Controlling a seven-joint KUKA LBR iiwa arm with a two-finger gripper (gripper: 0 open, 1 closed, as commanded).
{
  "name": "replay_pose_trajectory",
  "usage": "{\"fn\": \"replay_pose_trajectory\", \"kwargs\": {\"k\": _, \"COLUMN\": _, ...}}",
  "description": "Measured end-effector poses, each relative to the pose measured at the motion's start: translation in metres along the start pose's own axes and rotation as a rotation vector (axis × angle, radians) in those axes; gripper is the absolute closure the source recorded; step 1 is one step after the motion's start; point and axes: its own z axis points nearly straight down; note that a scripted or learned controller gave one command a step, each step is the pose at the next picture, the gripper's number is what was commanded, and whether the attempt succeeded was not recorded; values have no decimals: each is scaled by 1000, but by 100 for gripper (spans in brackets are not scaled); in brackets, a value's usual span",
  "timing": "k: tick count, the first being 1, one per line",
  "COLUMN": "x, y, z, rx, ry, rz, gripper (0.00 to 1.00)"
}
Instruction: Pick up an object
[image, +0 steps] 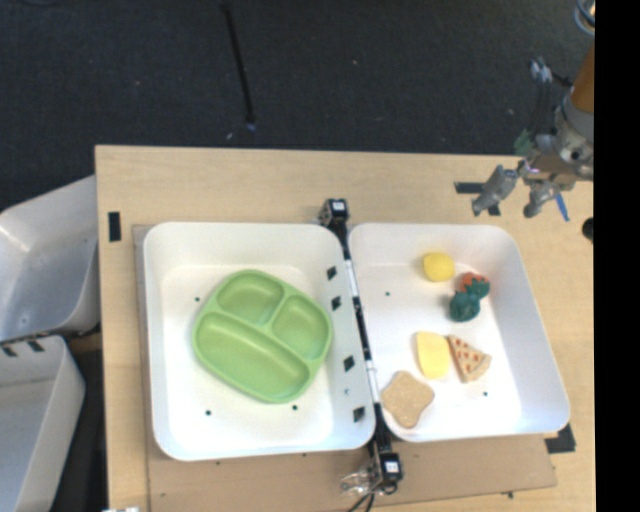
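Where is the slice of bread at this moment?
In the camera view, the slice of bread lies in the right bin, at its near left corner, just below the yellow cheese slice and close to the divider between the bins.

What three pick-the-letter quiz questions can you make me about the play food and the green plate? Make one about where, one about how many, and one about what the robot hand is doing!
1. Where is the green plate?
A. In the left bin
B. In the right bin
C. On the bare bench

2. How many pieces of play food lie in the right bin?
A. Two
B. Five
C. Nine

3. Where is the gripper now?
A. Pressing on the bread slice
B. Up above the bench, past the far corner of the right bin, touching no food
C. Resting inside the green plate

Answers:
1. A, the plate sits in the left bin.
2. B, there is a yellow lemon, a green and red piece, a cheese slice, a pizza slice and a bread slice.
3. B, it hangs near the upper right, well away from all the food.
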Motion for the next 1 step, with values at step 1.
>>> {"fn": "replay_pose_trajectory", "kwargs": {"k": 1, "x": 1, "y": 2, "z": -10, "rx": -13, "ry": -4, "rz": -4, "gripper": 0}}
